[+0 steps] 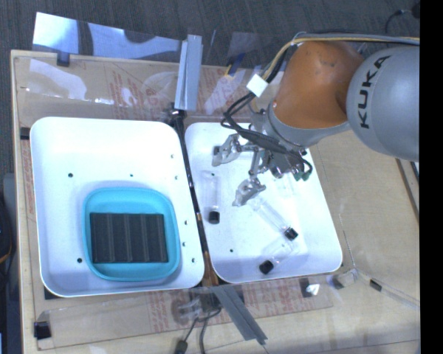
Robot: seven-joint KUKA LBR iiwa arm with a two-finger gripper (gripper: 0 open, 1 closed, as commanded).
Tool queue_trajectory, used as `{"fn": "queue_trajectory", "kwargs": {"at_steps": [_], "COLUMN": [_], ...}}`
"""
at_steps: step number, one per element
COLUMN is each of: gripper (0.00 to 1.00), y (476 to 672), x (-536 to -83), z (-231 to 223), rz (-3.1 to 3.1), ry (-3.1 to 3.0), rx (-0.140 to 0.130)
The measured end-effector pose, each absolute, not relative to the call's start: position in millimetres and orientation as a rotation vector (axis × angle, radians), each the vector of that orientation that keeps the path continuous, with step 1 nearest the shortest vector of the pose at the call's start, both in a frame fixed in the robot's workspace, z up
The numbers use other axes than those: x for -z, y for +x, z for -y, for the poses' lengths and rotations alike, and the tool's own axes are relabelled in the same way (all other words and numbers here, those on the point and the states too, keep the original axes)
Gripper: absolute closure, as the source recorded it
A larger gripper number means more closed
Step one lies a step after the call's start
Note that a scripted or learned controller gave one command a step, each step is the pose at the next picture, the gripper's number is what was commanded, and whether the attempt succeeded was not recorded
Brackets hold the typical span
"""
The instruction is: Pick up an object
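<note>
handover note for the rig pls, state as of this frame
Hand: over the upper middle of the right bin, fingers spread, nothing between them.
Right bin holds clear tube-like items with black caps: one just right of the lower finger, one near the front wall, one by the left wall. Hard to make out against the white.
Left bin: blue tray with a dark ribbed insert, untouched.
Done: arm is positioned above the objects.
Left: descend, close on one item, lift.

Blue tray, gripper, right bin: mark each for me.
Blue tray (pixel 97 202): camera view, its left rim.
Gripper (pixel 236 174): camera view, midway between fingertips.
Right bin (pixel 326 231): camera view, its right wall.
</note>
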State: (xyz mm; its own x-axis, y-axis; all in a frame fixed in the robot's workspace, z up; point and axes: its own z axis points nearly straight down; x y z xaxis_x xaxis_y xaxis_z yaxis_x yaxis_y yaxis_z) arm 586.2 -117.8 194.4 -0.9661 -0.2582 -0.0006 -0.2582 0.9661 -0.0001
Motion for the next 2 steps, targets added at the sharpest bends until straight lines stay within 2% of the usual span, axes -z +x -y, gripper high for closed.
{"fn": "queue_trajectory", "kwargs": {"at_steps": [1, 2], "gripper": [0.0, 0.0], "y": [552.4, 592.9], "x": [-98, -182], "z": [102, 169], "rz": [-3.123, -3.137], "ry": [0.139, -0.092], "rx": [0.018, 0.002]}}
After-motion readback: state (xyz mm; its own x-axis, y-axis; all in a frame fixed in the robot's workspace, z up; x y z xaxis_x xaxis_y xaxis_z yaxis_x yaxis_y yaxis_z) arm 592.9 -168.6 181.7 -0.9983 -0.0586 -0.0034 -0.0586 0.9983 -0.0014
